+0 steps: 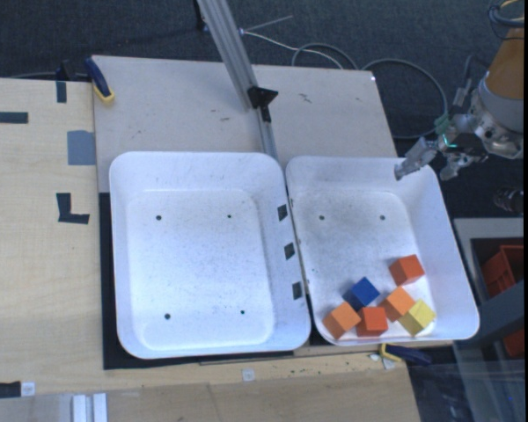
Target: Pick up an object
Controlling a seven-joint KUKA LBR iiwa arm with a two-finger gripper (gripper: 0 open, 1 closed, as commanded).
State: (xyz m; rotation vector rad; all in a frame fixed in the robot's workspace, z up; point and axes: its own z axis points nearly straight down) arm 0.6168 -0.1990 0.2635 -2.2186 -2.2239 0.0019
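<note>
Writing or labels: none legible on bins, blocks or arm; the dark tape marks on the wooden bench (35,262) at left carry no text.

Gripper (429,158) sits at the upper right, just over the far right corner of the right bin (334,192), w/ the grey wrist and orange band of the arm (507,77) above it to the right. Two fingers (411,164) show, pointing down-left and spread apart w/ nothing between them, so released.

Blocks all lie in the near right corner of the right bin, well apart from the gripper, toward the viewer. Blue block (363,292) is mid-cluster. Orange block (407,269) sits farthest back and nearest the gripper, a little apart from the rest. Another orange one (399,302) is just beside the blue, to its right. Yellow block (417,317) touches or nearly touches that one, close to the bin's right wall. Red-orange block (372,321) is at the front, just below the blue, and a further orange block (341,320) sits to its left, nearest the divide between bins.

Left bin (194,253) is alongside, touching the right bin's edge. Metal rail (233,51) runs at a slant from the top down to where the bins meet. Blue-yellow clamp (99,81) grips the board at upper left; another clamp (400,354) is at the front edge below the blocks. Cables (396,69) loop behind the right bin.
</note>
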